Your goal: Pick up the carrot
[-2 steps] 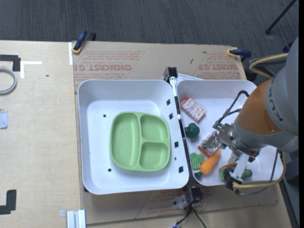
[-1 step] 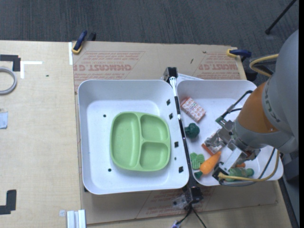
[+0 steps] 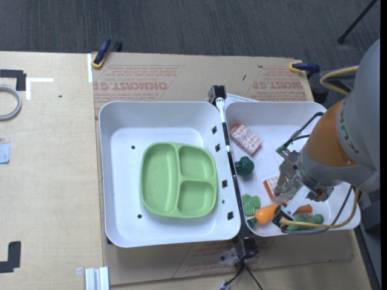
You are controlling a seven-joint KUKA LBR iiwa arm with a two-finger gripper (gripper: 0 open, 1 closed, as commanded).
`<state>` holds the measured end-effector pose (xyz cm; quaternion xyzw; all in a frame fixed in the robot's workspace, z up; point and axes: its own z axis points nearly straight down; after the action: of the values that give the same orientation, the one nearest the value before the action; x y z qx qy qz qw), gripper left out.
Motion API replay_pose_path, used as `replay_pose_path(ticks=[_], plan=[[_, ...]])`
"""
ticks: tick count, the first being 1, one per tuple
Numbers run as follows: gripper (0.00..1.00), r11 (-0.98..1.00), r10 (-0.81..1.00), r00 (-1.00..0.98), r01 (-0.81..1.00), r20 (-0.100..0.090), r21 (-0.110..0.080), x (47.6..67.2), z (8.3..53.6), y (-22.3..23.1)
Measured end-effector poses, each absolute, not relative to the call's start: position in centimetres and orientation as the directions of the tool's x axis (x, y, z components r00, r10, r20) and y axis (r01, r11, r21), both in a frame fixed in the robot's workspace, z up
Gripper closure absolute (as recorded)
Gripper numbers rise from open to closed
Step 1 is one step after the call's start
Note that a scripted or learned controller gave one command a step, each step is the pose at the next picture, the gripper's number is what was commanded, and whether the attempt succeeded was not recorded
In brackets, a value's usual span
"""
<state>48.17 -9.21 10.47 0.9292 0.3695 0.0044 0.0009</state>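
Here, seen from above at a slant, two shallow white bins sit side by side on a cardboard-covered bench. The left bin [image 3: 115, 162] holds a pale green divided plate [image 3: 179, 179] with three compartments, lying flat near the bin's middle. The right bin [image 3: 272, 110] holds several small toy foods. The carrot [image 3: 264, 212], orange with a green top at its left end, lies near the bin's front edge, toward the front left corner, tilted slightly. The grey arm [image 3: 357, 138] with its orange band reaches in from the right and bends down over the right bin. Its gripper [image 3: 284, 189] hangs just above and to the right of the carrot, close to it, but the carrot is not seen between the fingers. How the gripper's hand stands, wide or narrow, cannot be told from this angle. A red-and-white box [image 3: 245, 138] lies toward the back of the right bin, and a dark green rounded toy [image 3: 244, 165] sits just in front of it. A green piece [image 3: 251, 203] rests beside the carrot's top, and a long green vegetable [image 3: 304, 222] lies along the front edge to the carrot's right.
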Motion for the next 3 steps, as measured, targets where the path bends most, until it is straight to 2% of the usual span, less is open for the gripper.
replay_pose_path(ticks=[1, 2, 3], plan=[[0.00, -0.727, 0.687, 0.727, 0.687, 0.007, 0.005, 48.2, 10.5, -9.2], [0.00, -0.694, 0.720, 0.694, 0.720, -0.001, -0.001, 51.1, 19.2, -3.9], [0.00, -0.458, 0.889, 0.458, 0.889, -0.001, -0.002, 47.8, 19.2, 0.6]])
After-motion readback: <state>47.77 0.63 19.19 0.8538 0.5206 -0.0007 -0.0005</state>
